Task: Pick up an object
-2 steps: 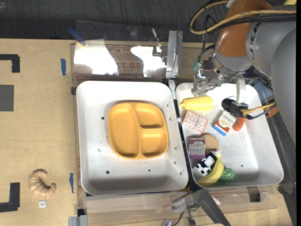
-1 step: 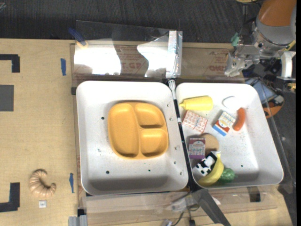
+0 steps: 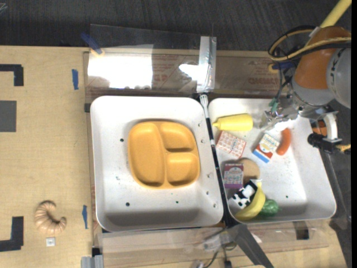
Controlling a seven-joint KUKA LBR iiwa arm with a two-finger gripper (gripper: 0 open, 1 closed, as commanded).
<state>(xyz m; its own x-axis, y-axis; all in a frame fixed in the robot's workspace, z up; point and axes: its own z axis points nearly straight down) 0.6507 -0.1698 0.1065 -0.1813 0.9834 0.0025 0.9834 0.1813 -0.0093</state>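
The right bin [image 3: 312,200] holds several small objects. At its back lies a yellow bottle [image 3: 233,122], with a red-and-white checkered card [image 3: 230,144] just in front of it. A small white, blue and orange box [image 3: 266,147] lies beside an orange carrot [image 3: 285,141]. Nearer the front are a purple packet [image 3: 234,175], a brown round piece [image 3: 251,167], a black-and-white toy [image 3: 242,195], a banana [image 3: 255,206] and a green item [image 3: 270,207]. My gripper [image 3: 277,116] hangs over the bin's back right part, just above the box and carrot, with nothing visibly in it.
The left bin [image 3: 106,166] carries a yellow divided plate [image 3: 164,152]. A croissant-shaped toy [image 3: 50,216] lies on the bench at the far left. A clear plastic sheet [image 3: 145,66] stands behind the bins. Cables [image 3: 290,43] loop above the arm's orange band [image 3: 318,71].
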